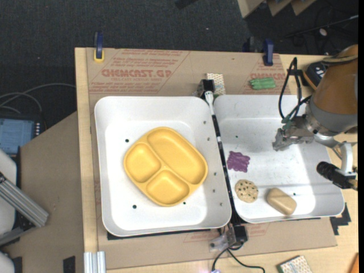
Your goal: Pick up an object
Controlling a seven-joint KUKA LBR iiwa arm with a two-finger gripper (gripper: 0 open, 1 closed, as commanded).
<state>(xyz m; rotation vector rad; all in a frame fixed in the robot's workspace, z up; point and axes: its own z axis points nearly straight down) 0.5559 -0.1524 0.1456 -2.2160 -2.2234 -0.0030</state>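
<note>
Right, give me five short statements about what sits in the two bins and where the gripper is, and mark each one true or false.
1. The yellow divided plate lies in the left bin. True.
2. The cookie lies on the yellow divided plate. False: it lies in the right bin, near its front edge.
3. The purple item is in the same bin as the tan bread-like item. True.
4. The gripper is over the left bin. False: it is over the right bin.
5. The yellow divided plate has two compartments. False: it has three.
</note>
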